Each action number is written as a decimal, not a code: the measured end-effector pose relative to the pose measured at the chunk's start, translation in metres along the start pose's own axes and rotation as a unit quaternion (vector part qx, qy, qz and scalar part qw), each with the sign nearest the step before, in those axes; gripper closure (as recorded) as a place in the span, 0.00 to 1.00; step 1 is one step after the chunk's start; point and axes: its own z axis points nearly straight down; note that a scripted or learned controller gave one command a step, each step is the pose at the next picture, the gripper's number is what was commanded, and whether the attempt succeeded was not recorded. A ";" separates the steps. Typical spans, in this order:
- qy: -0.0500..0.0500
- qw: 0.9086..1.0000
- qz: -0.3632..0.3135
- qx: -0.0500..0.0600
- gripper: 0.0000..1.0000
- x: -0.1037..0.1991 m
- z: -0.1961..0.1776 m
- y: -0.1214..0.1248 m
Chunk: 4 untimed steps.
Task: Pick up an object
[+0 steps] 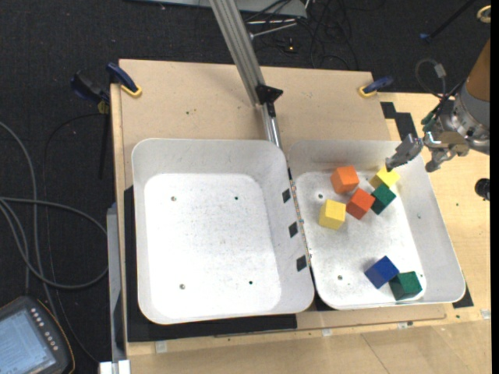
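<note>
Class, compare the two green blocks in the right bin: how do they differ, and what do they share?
The upper green block touches the red-orange block in the cluster; the lower green block sits near the bin's front edge beside the blue block. The upper one is nearer the gripper. Both are green cubes.

White bins [156, 162] (speckled, perhaps); orange [345, 179], yellow [333, 213], blue [381, 272], green [405, 284] cubes.

A wooden bench [327, 104] is bearing two white bins side by side, the left bin [210, 228] and the right bin [437, 232].
</note>
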 end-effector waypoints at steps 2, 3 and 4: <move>0.000 1.000 -0.001 0.001 0.00 0.007 0.059 0.005; 0.000 1.000 0.002 -0.003 0.00 -0.001 0.117 0.008; -0.004 1.000 0.000 -0.012 0.00 -0.002 0.123 0.013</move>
